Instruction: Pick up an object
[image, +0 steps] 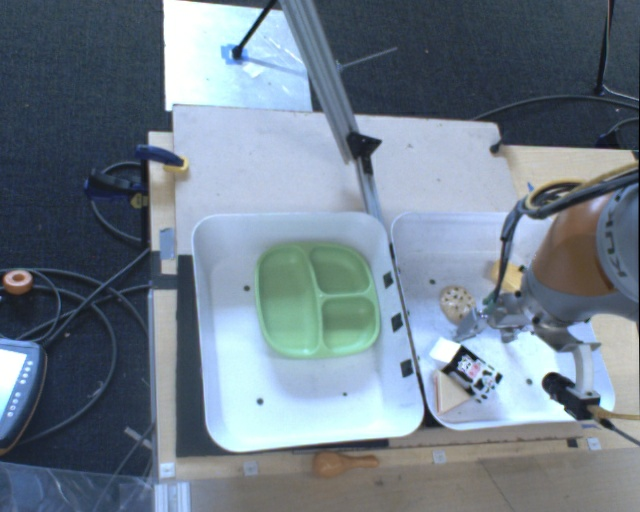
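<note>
Beside claw (480, 322), black-white patterned box (472, 371)

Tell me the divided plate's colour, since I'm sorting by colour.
Light green, seen clearly in the camera view.

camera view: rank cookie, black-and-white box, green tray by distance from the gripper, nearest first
1. Cookie: right bin, just left of the gripper.
2. Black-and-white box: right bin, toward the near edge below the gripper.
3. Green tray: left bin, across the divider, clearly farthest.
</note>
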